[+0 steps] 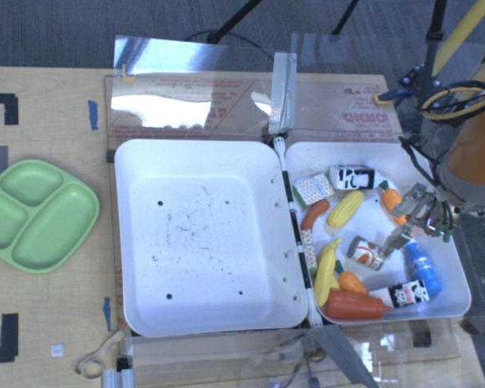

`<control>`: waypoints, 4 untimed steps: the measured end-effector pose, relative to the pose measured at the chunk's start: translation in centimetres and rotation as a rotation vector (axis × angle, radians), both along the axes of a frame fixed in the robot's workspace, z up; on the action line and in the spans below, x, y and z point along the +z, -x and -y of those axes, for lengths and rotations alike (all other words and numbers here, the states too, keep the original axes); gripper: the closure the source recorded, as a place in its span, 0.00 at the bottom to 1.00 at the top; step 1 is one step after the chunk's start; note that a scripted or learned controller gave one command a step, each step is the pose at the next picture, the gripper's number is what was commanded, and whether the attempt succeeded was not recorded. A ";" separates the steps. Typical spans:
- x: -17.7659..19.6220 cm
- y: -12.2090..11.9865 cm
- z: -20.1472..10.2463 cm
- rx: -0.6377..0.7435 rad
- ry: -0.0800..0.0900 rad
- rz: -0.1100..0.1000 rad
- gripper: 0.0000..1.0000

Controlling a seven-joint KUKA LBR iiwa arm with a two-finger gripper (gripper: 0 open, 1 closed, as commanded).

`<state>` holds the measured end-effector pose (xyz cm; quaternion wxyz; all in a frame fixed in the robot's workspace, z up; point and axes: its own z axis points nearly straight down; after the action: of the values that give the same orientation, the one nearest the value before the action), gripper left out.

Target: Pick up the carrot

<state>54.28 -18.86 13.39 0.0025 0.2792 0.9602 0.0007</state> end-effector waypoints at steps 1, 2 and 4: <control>-4.7 -2.6 1.7 0.087 0.002 0.004 0.00; 3.0 -6.8 3.4 0.222 0.003 0.004 0.00; -3.4 -9.1 3.5 0.201 0.003 0.013 1.00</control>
<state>63.39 -22.31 10.00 0.0092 0.1813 0.9834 0.0013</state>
